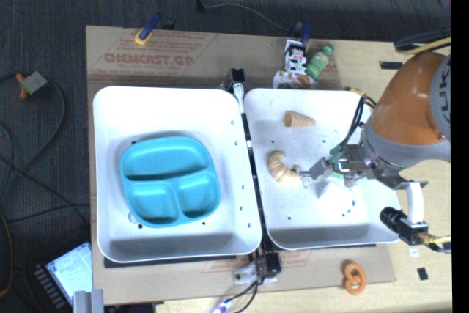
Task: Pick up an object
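Observation:
In the right bin (315,227) lie a tan croissant-shaped toy (278,165) near the left middle and a small cone-shaped piece (299,119) toward the back. My gripper (316,174) hangs low over the middle of this bin, just right of the croissant toy, its fingers close to the toy's right end. The fingers look spread, and nothing sits between them. The grey arm with its orange band (410,102) reaches in from the right.
The left bin (110,113) holds a blue divided tray (170,179). Behind the right bin stand a small toy figure (294,62) and a green bottle-like item (318,61). An orange ring (355,276) lies on the bench in front.

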You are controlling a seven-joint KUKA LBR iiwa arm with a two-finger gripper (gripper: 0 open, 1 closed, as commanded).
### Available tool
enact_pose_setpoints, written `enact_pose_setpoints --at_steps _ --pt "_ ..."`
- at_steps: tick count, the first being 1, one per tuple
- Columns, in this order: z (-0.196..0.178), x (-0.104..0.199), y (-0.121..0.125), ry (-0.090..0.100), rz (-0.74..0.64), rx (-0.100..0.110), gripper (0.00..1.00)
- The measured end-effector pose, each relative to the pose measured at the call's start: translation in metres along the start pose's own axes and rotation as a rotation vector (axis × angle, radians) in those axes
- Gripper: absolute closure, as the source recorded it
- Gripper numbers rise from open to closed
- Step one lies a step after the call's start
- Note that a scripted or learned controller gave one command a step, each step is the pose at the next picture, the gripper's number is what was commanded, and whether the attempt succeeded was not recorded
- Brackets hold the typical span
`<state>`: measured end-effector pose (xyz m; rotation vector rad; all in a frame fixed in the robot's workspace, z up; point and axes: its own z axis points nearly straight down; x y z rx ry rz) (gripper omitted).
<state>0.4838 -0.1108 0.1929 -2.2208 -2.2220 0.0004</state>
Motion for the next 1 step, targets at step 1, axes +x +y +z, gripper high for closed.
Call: enact_pose_setpoints --at_steps 1 --pt "0.0909 -0.0337 0.0587 -0.003 0.002 -0.008 0.00"
